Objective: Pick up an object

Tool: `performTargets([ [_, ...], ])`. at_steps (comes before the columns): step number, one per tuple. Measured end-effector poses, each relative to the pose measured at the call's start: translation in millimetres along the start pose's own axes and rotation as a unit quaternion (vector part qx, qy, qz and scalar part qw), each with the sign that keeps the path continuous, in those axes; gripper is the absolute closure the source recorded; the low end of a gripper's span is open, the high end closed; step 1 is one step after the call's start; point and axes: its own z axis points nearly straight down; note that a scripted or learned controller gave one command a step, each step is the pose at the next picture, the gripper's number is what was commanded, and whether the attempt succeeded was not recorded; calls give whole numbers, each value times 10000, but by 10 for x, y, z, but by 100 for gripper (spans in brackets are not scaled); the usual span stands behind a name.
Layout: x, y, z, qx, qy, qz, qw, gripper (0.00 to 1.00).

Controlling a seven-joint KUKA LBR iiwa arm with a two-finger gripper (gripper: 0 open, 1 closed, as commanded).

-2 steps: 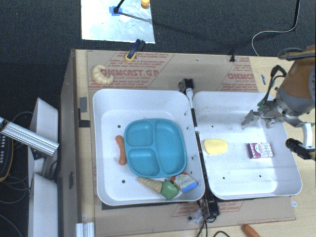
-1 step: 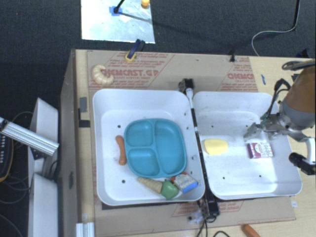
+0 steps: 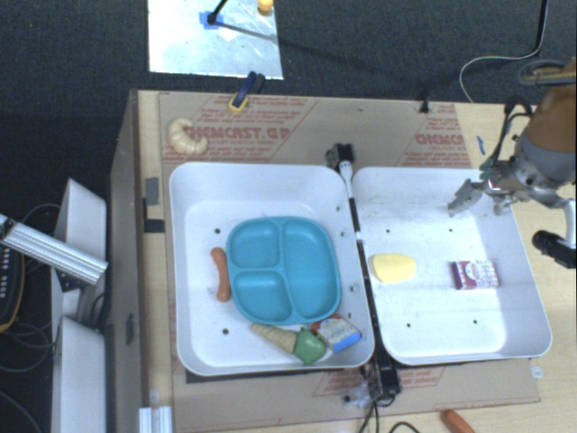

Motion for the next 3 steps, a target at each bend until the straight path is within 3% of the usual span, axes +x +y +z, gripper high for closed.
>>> performTargets([
  [1, 0, -583, 736, 23, 8, 15, 10000, 0],
  [2, -1, 397, -98, -7, -2, -3, 10000, 0],
  [3, 114, -84, 322, 26, 8, 10, 10000, 0],
])
